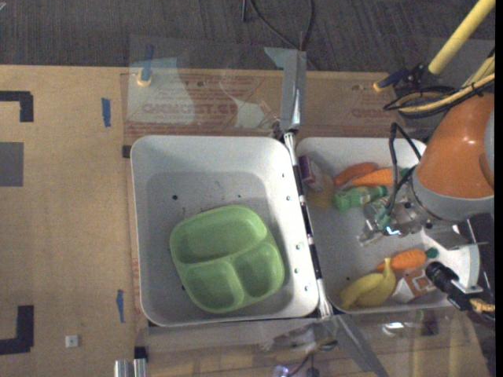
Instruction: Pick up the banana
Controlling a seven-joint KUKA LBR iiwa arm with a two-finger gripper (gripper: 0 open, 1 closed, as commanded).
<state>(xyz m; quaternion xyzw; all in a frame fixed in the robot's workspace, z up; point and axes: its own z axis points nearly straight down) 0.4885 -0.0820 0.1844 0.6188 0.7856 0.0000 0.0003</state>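
Observation:
The yellow banana lies at the near edge of the right bin, curved, its right end touching a small carrot. My gripper hangs over the middle of that bin, above and slightly right of the banana and clearly apart from it. It sits just below a green bottle. Nothing shows in the gripper.
Two orange carrots lie at the back of the right bin, and a purple item rests against its left wall. A small box sits right of the banana. The left bin holds a green divided plate.

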